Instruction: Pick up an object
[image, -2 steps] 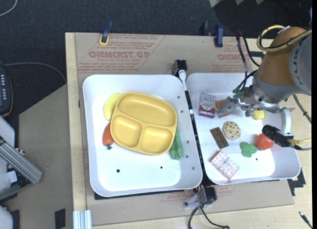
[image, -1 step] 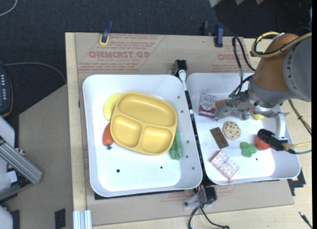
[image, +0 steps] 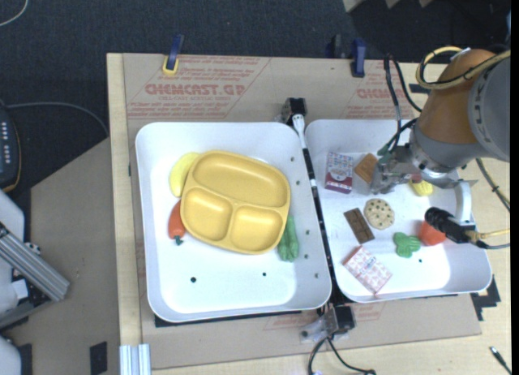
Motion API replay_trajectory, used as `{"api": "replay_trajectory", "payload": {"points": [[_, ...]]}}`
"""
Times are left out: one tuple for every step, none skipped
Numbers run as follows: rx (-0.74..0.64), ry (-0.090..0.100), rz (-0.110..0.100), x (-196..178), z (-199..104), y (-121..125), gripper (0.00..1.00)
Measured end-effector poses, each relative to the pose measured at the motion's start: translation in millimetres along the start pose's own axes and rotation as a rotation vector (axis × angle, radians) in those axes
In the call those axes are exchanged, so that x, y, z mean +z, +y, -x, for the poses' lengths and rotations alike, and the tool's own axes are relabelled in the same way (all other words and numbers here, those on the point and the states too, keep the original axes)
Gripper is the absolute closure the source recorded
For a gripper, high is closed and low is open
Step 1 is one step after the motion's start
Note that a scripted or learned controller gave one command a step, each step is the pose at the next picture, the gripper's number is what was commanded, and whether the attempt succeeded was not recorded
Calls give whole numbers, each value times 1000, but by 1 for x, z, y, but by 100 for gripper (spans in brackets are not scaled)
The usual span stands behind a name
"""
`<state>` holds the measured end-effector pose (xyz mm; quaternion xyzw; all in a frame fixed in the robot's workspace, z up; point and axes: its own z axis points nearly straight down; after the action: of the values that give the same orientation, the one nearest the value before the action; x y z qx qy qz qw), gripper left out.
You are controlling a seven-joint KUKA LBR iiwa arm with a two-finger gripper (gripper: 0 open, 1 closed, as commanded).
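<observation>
Brown block (image: pixel 366 169), the likeliest object of the pick, lies in the right-hand bin (image: pixel 470 272), up and to the right of the round cookie (image: pixel 379 213) that serves here as landmark. The gripper (image: pixel 395 172) hangs low just right of the block, directly above the cookie; whether it is spread or closed cannot be told, and nothing is seen between its tips. Left of the cookie, slightly above it, sits a red-and-white packet (image: pixel 340 171); just below and left, a dark brown bar (image: pixel 357 225); to the right, a green toy (image: pixel 407 243). The step in hand appears to be the descent toward a grasp. The next move would call for straddling the block, closing, and then lifting clear.
</observation>
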<state>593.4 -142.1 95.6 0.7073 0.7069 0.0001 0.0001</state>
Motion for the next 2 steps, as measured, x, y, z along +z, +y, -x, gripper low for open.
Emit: {"api": "replay_trajectory", "payload": {"points": [[-1, -2, 6, -43, 2, 2, 100], [-1, -2, 6, -88, 7, 2, 100]]}}
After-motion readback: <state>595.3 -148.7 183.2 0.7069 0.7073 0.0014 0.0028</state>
